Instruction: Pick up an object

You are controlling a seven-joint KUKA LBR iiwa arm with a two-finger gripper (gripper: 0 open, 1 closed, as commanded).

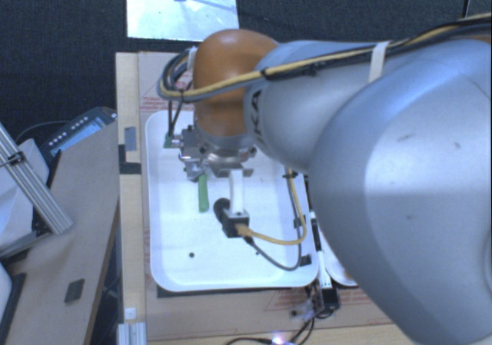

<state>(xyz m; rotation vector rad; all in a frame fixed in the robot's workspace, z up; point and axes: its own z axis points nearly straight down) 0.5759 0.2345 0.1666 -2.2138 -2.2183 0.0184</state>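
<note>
I hover the gripper (217,174) over the left bin (177,259), beside a green stick (203,193); approach step; next, descend squarely.

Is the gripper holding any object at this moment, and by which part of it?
It cannot be told. The gripper hangs over the left bin, beside a green stick; nothing visibly sits in it.

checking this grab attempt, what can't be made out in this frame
- Right bin: mostly hidden in the camera view behind the grey arm; a sliver of rim shows.
- Gripper: fingertip state unreadable under the wrist.
- Green stick in the left bin: top end hidden by the gripper, contact unclear.
</note>
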